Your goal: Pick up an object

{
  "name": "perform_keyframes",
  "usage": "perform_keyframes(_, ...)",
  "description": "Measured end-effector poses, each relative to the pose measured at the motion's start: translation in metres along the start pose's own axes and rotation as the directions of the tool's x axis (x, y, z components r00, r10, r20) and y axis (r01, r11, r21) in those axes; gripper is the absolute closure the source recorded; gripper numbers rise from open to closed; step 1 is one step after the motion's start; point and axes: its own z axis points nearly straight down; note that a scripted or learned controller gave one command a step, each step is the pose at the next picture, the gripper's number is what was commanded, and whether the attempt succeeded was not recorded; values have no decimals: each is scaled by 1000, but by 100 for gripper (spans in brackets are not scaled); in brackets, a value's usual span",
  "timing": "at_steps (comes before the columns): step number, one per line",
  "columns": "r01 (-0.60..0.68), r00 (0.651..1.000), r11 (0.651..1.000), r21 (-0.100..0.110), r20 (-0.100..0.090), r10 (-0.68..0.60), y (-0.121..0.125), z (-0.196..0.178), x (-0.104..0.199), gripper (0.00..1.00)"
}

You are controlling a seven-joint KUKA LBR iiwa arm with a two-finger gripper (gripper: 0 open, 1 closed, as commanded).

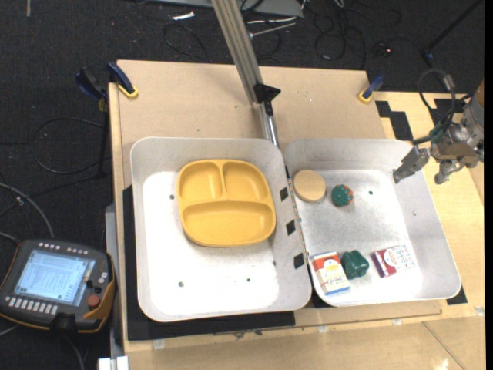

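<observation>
The right bin (pixel 416 206) holds a tan round disc (pixel 310 185), a small green ball with a red spot (pixel 342 196), a white and orange carton (pixel 331 274), a dark green lump (pixel 355 264) and a red and white packet (pixel 394 260). My gripper (pixel 426 169) hangs at the right bin's far right rim, high above the floor. Its two fingers (pixel 408 166) are spread apart with nothing between them. It is well to the right of the green ball.
A yellow divided plate (pixel 226 203) lies in the left bin (pixel 154 230). A metal pole (pixel 239 37) slants down to the gap between the bins. A teach pendant (pixel 54 284) lies at the lower left, off the bench.
</observation>
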Motion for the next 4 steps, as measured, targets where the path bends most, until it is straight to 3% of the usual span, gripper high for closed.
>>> perform_keyframes(1, 0, 1000, 1000, 0, 0, 0, 0, 0, 0, 0)
perform_keyframes(4, -2, 1000, 1000, 5, -1, 2, -11, 147, 12, 0)
